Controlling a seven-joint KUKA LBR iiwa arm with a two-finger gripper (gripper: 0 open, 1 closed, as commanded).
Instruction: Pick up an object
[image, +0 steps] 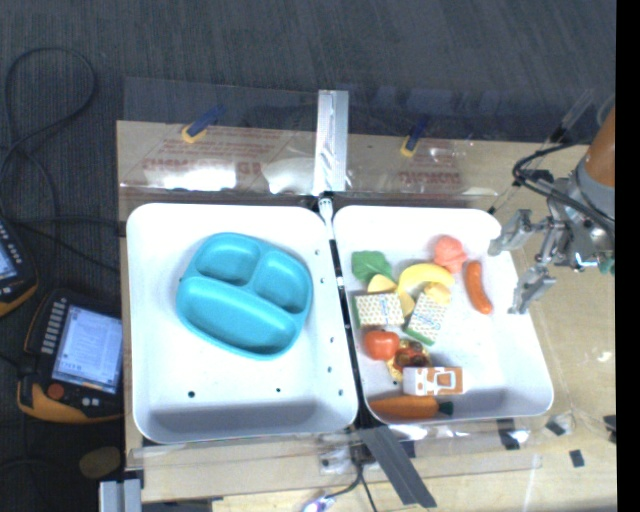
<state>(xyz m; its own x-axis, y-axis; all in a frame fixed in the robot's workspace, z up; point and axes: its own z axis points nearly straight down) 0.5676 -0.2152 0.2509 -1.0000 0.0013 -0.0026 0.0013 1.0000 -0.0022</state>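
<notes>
At the near edge of the right bin (520, 390) lie a carrot (405, 407) and a small orange-and-white box (433, 380), with a tomato (379, 344), two patterned blocks (404, 312), a banana (418, 275), a green piece (371, 265), a sausage (478, 286) and a pink ball (449, 249) beyond. The left bin (150, 380) holds a blue tray (244, 292). The gripper (526, 264) hangs over the right bin's right rim, jaws spread wide with nothing between them.

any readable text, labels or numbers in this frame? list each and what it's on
Nothing reads clearly at this resolution.
Red print on the clear sheet behind the left bin: blurred, unreadable.
Red print on the clear sheet behind the right bin: blurred, unreadable.
Lit screen of the handheld pendant left of the bench: too small to read.
Patterned toy food packs in the right bin: print present, not legible.
Orange and white toy box: marks not legible.
</notes>
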